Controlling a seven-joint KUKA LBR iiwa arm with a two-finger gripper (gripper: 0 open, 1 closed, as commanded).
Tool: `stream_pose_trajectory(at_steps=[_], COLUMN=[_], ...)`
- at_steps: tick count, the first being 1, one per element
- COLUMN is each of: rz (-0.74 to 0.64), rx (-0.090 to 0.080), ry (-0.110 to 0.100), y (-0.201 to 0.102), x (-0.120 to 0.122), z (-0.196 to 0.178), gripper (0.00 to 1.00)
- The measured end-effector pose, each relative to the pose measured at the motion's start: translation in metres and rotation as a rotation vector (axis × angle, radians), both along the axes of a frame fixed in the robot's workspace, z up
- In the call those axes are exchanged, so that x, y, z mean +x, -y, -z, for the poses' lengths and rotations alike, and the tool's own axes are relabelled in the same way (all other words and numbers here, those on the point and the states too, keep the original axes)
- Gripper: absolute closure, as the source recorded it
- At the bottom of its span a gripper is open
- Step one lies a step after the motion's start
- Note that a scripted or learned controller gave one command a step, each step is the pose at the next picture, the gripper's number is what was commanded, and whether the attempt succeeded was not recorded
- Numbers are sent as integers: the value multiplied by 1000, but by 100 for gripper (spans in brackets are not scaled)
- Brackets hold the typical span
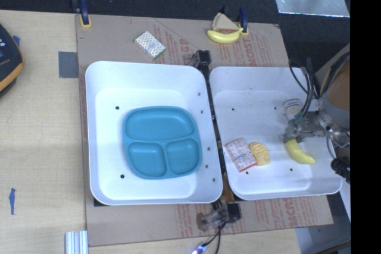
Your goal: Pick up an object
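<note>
The jaws (296, 135) hover low in the right bin (250, 83), touching or just above the upper left end of the banana (299, 152), whose long axis slants down toward the right, but I cannot tell how wide they stand.

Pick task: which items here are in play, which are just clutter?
In play: claw; banana, yellow corn piece and red-and-white packet in the right bin.

Clutter: blue divided plate in the left bin; second banana; patterned packet.
</note>
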State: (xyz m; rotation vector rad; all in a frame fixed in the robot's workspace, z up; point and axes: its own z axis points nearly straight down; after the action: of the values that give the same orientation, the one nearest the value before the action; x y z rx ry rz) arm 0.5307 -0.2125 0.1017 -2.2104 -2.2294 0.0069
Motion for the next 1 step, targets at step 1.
stream_pose_trajectory(at_steps=[1], rz=[2], rx=[1], ry=[2], y=[-61], x=[57], z=[10], gripper=[100])
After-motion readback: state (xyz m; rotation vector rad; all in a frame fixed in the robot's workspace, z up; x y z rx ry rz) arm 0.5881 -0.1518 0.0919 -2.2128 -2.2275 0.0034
